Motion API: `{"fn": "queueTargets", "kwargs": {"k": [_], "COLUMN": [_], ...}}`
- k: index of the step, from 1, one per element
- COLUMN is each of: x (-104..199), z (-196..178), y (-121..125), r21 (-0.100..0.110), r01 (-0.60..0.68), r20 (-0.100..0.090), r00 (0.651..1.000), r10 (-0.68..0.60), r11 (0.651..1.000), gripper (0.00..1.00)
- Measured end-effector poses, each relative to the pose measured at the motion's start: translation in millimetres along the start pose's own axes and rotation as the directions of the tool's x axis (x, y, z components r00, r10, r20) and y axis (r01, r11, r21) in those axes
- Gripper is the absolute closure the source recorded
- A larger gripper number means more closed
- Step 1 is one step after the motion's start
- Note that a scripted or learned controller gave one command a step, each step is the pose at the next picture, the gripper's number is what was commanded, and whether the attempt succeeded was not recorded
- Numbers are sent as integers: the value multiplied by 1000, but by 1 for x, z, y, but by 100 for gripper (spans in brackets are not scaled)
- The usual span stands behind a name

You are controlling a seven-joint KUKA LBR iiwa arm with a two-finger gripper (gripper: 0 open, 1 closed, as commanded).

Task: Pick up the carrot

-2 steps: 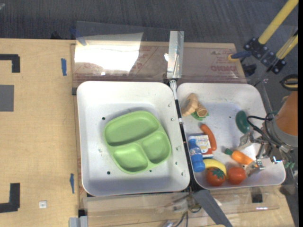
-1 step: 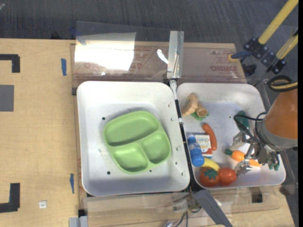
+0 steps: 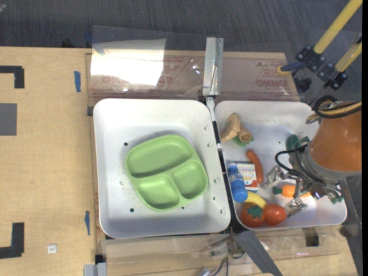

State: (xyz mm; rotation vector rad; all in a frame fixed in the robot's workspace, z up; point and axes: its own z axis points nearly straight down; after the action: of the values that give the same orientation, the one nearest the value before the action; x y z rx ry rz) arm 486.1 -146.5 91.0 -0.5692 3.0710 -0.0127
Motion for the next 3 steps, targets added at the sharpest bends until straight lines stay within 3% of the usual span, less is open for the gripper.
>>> {"fn": "queueTargets", "kwargs": {"k": [1, 2, 3], "x": [3, 6, 0], "z": [1, 1, -42], "y": [-22, -36, -25], "r21": [-6, -3, -8], "r01": [-250, 95, 109], "r20": [-5, 1, -6], "r00": [968, 996, 994], "r10": [250, -95, -109], "r11": [968, 996, 994], "gripper": [0, 0, 0]}}
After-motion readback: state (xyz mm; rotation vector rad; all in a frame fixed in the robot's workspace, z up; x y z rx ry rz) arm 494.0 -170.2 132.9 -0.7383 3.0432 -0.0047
